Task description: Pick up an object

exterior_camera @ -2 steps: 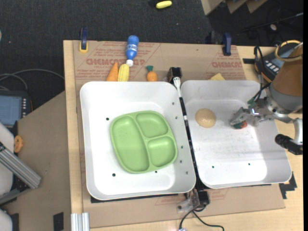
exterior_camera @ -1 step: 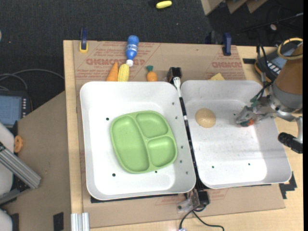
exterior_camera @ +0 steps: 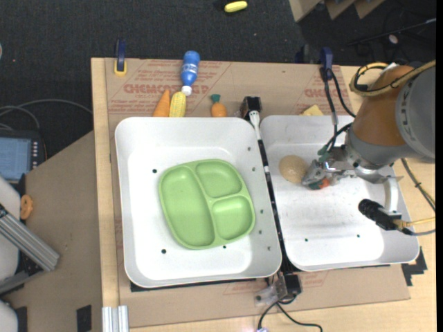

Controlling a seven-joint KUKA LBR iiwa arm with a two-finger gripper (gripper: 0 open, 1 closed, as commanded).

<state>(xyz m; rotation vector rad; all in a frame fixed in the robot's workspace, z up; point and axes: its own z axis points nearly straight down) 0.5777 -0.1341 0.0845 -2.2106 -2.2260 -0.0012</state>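
End effector [exterior_camera: 320,179]: grip state unclear | tan rounded object [exterior_camera: 293,168]: just left, right bin [exterior_camera: 346,247]

Only readable thing here is the faded red print on the cardboard sheet [exterior_camera: 228,75] under the bins. Big letters along the top edge look like "CHEMCASP" or close to it, partly covered by the toy bottle [exterior_camera: 190,68]. The smaller lines beside it are too blurry to read.
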